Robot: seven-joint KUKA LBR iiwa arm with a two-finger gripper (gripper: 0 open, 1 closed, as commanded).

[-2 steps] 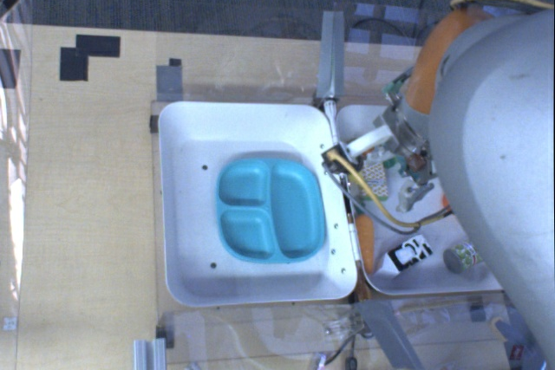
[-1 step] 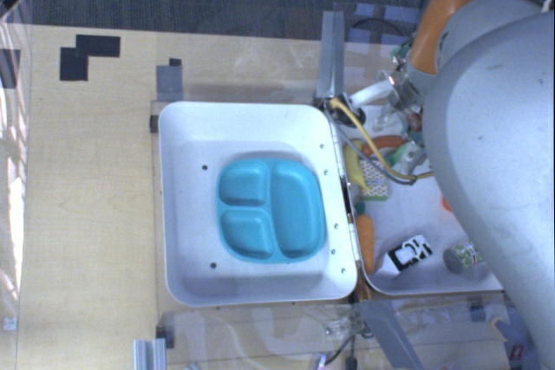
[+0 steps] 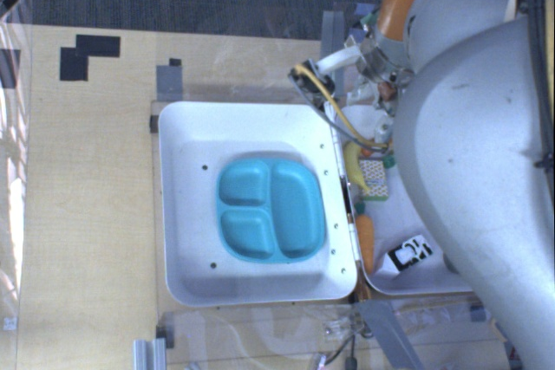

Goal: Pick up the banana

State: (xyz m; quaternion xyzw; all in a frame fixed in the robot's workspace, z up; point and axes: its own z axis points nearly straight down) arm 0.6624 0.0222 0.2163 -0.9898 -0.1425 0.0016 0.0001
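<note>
The yellow banana (image 3: 352,168) lies along the left wall of the right bin (image 3: 392,284), its upper end under a yellow cable. My gripper (image 3: 380,102) hangs over the far end of that bin, just above and to the right of the banana. The wrist and the large grey arm hide most of the gripper. I see nothing held by it.
A blue divided plate (image 3: 270,209) sits in the left bin (image 3: 186,186). In the right bin, a checkered packet (image 3: 374,177) lies beside the banana, with an orange carrot (image 3: 365,242) and a black-and-white box (image 3: 410,254) nearer the front. The arm covers the rest of that bin.
</note>
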